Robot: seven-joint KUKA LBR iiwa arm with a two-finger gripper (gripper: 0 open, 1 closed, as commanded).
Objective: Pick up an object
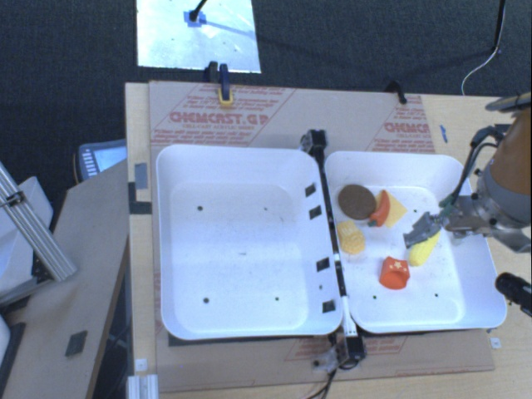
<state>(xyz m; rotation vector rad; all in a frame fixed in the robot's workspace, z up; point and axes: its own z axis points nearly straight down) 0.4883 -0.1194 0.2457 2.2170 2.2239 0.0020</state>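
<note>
Two white bins sit mid-frame on the bench; the right bin point(478, 306) holds the objects. At right-centre, the gripper point(421, 231) touches a yellow piece point(423, 250); whether its jaws are open or closed cannot be told.

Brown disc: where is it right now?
In the camera view, the brown disc lies in the right bin, upper left area, touching the orange wedge, above the corn piece.

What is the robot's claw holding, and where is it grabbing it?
It cannot be told. The gripper sits right at the upper end of a yellow piece in the right bin, touching or just above it, but no grip shows.
</note>
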